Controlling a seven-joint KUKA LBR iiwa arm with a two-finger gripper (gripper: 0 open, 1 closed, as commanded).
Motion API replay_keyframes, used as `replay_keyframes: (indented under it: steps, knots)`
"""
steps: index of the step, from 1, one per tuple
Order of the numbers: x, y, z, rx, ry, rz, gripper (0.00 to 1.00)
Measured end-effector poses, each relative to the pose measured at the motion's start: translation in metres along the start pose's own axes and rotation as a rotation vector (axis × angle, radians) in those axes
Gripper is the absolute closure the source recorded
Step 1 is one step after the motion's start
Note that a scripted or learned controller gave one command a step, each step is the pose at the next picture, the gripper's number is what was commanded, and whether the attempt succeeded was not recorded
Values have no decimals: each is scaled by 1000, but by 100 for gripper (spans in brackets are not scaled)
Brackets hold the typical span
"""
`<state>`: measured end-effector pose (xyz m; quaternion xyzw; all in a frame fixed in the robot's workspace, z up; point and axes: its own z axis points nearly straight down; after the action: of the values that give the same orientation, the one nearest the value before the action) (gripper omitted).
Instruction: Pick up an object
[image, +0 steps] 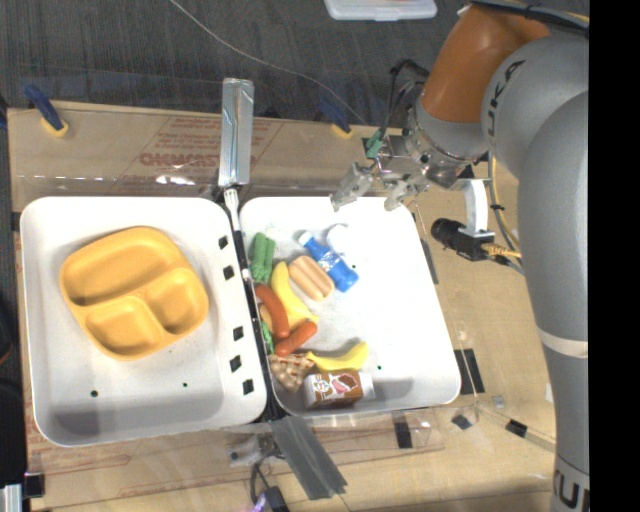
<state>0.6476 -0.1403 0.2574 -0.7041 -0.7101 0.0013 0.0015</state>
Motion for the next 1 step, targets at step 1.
replay_keyframes:
  steps: [1]
  knots:
    - [-17,-26,155,-5,-1,-126,0]
